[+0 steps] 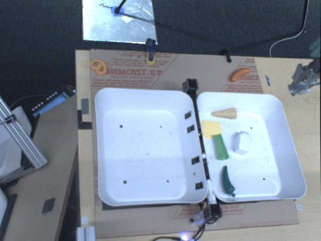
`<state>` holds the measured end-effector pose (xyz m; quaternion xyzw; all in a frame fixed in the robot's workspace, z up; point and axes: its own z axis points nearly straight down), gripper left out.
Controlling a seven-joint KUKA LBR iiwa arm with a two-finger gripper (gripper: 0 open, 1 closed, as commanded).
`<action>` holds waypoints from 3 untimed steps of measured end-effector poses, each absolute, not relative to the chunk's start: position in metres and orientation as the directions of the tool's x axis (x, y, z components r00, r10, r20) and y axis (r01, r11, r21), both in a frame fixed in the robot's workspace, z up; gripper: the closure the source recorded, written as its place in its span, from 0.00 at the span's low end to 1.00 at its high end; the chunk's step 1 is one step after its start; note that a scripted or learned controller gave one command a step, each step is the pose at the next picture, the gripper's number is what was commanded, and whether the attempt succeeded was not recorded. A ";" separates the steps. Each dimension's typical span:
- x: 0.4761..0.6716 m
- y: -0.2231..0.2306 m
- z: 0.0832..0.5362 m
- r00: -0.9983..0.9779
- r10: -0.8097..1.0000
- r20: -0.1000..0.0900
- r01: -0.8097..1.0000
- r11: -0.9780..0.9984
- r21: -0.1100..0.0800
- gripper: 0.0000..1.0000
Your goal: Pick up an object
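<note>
- Bench (281, 207): carrying two shallow white bins side by side, plus an orange ring (99, 67) near its far-left corner and an orange sausage-shaped toy (239, 75) near its far edge, both lying outside the bins.
- Left bin (145, 147): sitting apart from the arm, offering nothing to pick.
- Right bin (251, 149): holding all the candidates, clustering toward its left wall.
- Gripper (302, 81): hovering off the right bin's far-right corner, outside the rim; whether its tips are apart or together cannot be told.
- Green bar (220, 146): lying near the left wall, its far end touching a yellow block (211, 128).
- Dark green pepper (227, 181): resting toward the near-left corner, close to the wall, which is crowding any descent.
- White block (242, 142): sitting nearest the bin's middle, looking the easiest target.
- Cone (224, 113): lying near the far edge, likely rolling if nudged.
</note>
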<state>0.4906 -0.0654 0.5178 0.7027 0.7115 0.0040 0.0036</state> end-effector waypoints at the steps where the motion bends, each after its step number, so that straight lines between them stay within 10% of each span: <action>1: 0.487 -0.038 0.536 -0.006 1.000 0.000 1.000 0.006 0.005 1.00; 2: 0.485 -0.176 0.506 0.012 1.000 -0.005 1.000 -0.012 0.000 1.00; 3: 0.568 -0.189 0.536 -0.005 1.000 -0.004 1.000 0.005 0.008 1.00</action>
